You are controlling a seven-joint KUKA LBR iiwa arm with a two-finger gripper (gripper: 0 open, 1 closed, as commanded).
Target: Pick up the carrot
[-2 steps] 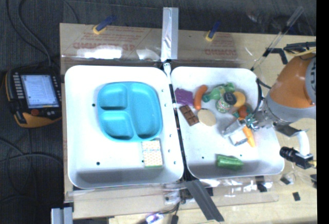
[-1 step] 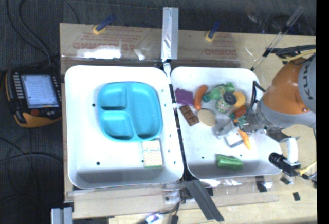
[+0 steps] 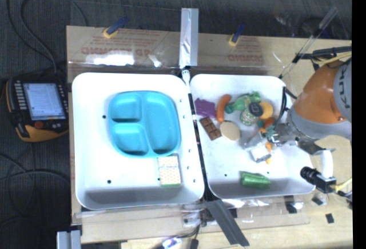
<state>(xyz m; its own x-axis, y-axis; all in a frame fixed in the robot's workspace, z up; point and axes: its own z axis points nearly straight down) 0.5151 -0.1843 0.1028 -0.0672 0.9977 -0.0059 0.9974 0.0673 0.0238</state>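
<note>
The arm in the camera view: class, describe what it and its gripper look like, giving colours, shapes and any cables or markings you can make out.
The arm is a rounded, bulky body with a broad orange band above a grey wrist section. Dark lettering runs along its upper edge, too cropped to read. The gripper is a small metallic grey and white piece at the wrist's end. Thin dark cables run above the arm.

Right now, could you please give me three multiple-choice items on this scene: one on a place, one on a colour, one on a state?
1. Where does the carrot lie?
A. right bin
B. left bin
C. on the tray

2. What colour is the divided tray?
A. red
B. blue
C. green

3. What do the tray's compartments hold?
A. the carrot
B. the pickle
C. nothing

Answers:
1 A, it lies in the right bin beside a purple piece.
2 B, it is light blue.
3 C, all compartments look bare.
</note>
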